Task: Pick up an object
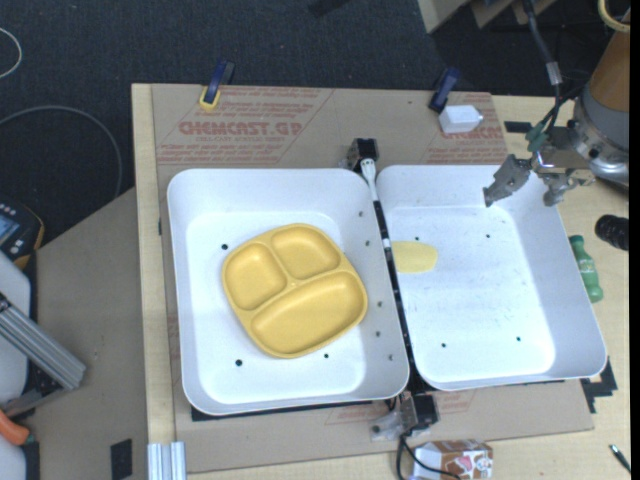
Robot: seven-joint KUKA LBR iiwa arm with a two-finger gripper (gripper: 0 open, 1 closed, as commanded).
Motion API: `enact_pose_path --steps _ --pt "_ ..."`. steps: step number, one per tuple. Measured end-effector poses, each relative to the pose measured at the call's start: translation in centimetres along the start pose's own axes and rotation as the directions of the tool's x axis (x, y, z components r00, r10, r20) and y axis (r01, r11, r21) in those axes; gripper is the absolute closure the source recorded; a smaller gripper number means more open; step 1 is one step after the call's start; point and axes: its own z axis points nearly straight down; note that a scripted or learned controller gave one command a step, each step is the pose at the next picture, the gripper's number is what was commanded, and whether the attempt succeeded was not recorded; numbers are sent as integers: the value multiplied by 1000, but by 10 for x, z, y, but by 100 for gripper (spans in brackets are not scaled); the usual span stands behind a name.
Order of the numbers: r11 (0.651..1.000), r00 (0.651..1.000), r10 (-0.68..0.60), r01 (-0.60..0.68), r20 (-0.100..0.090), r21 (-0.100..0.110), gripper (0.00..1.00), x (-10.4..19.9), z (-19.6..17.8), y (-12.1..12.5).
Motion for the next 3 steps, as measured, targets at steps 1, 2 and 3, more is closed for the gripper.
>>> enact_pose_path --steps 1,2,3 --pt "1000 1000 -2 2 0 0 0 55 -60 -54" --pt "1000 1000 -7 7 0 -14 0 122 -222 -100" --pt "1000 1000 -1 1 2 -7 100 119 -227 -98"
